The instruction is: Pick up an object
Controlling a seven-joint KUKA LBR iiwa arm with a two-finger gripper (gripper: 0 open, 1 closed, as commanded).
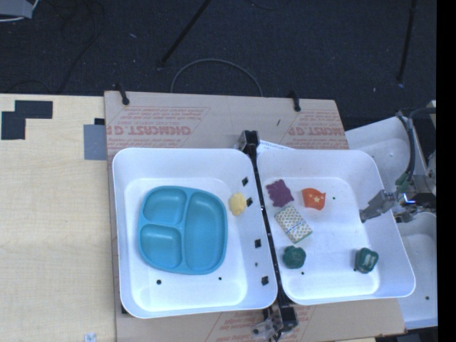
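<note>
Hand (pixel 372 210) at right bin (pixel 388 184) rim, fingers indistinct.

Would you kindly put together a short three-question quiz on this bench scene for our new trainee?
1. True or false: the blue plastic divided plate lies in the right white bin.
2. Which item lies beside the plate in the left white bin? A) purple crumpled piece B) small yellow lump C) orange piece
3. Fill in: the robot's tool is at the ____ edge of the right bin.

Key
1. False; it lies in the left bin.
2. B, the small yellow lump; the purple crumpled piece and orange piece lie in the right bin.
3. Right.
</note>
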